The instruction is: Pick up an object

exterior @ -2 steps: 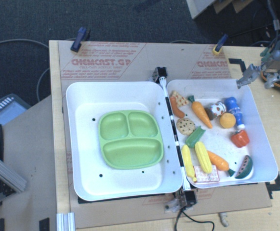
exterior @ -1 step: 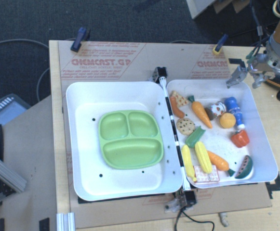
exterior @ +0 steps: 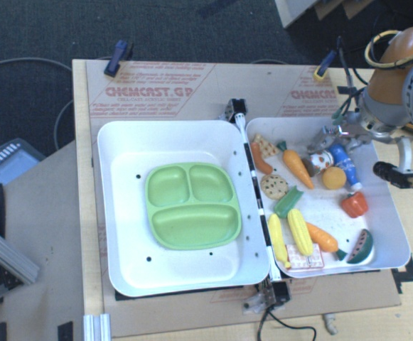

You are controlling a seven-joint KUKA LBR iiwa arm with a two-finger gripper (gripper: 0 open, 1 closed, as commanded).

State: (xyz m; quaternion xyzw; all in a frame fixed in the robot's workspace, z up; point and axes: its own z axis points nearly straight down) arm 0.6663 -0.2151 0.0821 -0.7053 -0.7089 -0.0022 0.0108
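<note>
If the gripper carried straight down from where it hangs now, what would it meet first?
Most likely the blue toy bottle in the right white bin, directly under the gripper; the small white-and-orange round toy lies close beside it. Depth is unclear from this slanted view.

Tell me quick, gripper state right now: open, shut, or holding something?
Gripper: cannot be told; it sits low in the right bin among the toy food, nothing visibly gripped.

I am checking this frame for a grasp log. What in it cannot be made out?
- Gripper, camera view: its fingers blur into the toys in the right white bin; open or shut, holding or not, unclear.
- Blue object under it: partly covered, identity unclear.
- Grey arm: cut off by the right edge.
</note>
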